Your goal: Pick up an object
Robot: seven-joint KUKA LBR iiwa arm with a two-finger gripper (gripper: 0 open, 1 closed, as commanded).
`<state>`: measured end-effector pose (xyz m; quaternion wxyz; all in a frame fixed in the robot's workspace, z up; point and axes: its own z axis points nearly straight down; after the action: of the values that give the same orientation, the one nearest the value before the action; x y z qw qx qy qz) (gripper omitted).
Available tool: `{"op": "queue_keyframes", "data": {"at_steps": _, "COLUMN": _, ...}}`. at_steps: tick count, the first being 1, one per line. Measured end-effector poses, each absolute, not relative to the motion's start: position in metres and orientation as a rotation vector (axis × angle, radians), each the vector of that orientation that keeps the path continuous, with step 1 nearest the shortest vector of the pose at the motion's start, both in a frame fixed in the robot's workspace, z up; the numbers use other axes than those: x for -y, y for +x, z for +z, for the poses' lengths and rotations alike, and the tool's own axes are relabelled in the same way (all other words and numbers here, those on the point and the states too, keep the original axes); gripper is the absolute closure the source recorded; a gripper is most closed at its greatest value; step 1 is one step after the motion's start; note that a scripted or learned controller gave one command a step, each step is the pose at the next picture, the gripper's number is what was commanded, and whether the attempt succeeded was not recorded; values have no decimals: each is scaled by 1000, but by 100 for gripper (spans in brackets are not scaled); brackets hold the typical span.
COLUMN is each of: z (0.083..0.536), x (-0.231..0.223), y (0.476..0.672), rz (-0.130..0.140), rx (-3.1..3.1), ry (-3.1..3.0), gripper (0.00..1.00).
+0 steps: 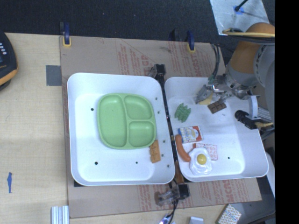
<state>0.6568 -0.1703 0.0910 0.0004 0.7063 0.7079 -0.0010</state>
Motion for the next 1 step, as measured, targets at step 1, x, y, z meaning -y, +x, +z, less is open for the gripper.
{"op": "queue_keyframes", "data": {"at_steps": 1, "z": 93, "x": 202, "y": 658, "rz": 12, "rx": -2242, "ry": 2227, "gripper": 0}}
